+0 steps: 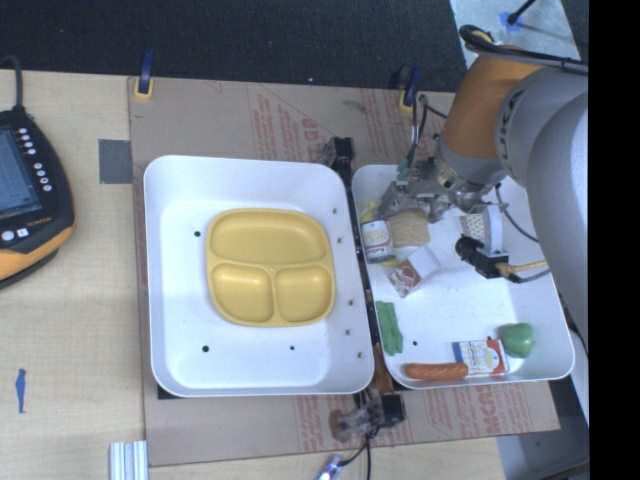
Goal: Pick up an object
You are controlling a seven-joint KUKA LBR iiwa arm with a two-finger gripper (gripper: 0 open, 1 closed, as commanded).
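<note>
Wooden bench [80,348] under a fixed overhead look, brown cardboard sheet [250,108] clipped down across it, two white bins side by side on top. And the arm is in from the right, gripper [412,203] low over the far left corner of the right bin [450,308]. Open or closed? Cannot tell from this angle, the wrist hardware covers it. Right at the gripper's tip, on its near side, sits a tan block [408,230], so close that contact can't be judged. Just left of that block stands a small can [375,239], hard against the bin wall. A little nearer the camera from the gripper, a white block [424,261] and a small wrapped packet [404,277] lie touching each other. Farther off on the same side, a green strip [388,326] lies along the left wall. Well away from the gripper, along the near rim, we've got a sausage [435,372], a small carton [480,355] and a green round fruit [517,339]. Off to the gripper's left, across the divide, the left bin [170,268] carries a yellow divided plate [270,266], lying flat. Far left of everything, a teach pendant [25,203] rests on the bench.
</note>
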